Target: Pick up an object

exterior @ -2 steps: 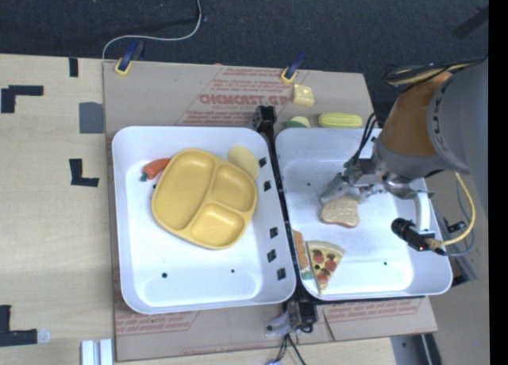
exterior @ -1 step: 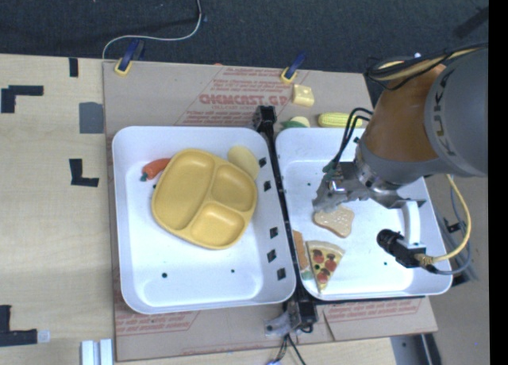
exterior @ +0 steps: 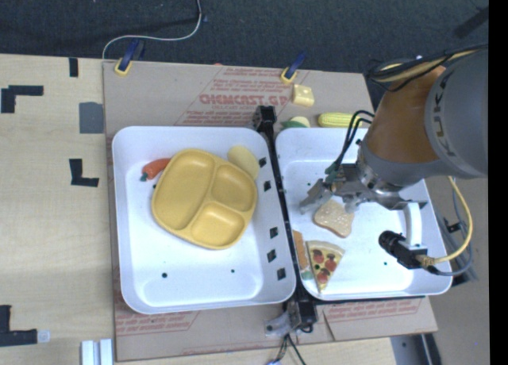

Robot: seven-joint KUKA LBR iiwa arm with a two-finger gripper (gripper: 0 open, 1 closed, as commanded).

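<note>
Right bin [exterior: 373, 286]: bread slice [exterior: 333, 217] beneath pincer [exterior: 327, 193].

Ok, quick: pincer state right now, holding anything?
Pincer: open, over the toast slice in the right bin; nothing seen between its fingers.

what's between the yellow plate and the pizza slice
In the camera view, the black divider where the two bins meet lies between the yellow plate and the pizza slice, plus bare white bin floor on either side.
</note>
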